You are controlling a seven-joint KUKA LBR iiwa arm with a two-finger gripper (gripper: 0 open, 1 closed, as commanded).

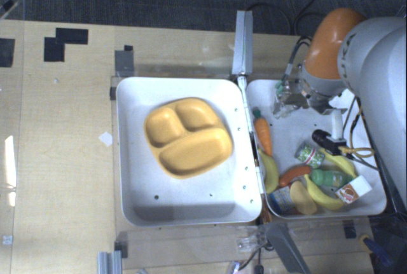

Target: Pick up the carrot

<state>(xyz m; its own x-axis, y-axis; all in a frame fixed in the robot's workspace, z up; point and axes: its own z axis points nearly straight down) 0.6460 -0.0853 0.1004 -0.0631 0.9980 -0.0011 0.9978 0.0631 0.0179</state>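
Pale wooden bench (57,158) fills the left and lower frame, with dark carpet across the top.

Nearest the bottom edge, the right bin (362,209) holds a crowded heap: a yellow banana (324,196), a red pepper-like piece (294,173), a green bottle (329,177), a small can (310,154) and a white carton (353,189). They overlap, so several outlines are hard to separate, and the bin's right rim is cut off by the grey arm (381,75).

At lower left of centre, the left bin (133,203) carries a yellow divided tray (188,136) in its middle, with bare white floor around it on all sides.

Higher in the right bin, the carrot (262,135) lies lengthwise just beside the left wall, its green top toward the upper frame and its lower end touching another banana (269,171). White floor lies open to its right.

Farther up, the gripper (289,101) hangs over the bin's upper part, apart from the carrot; whether its jaws are spread or pressed together I cannot tell. An orange band (331,44) sits above it.
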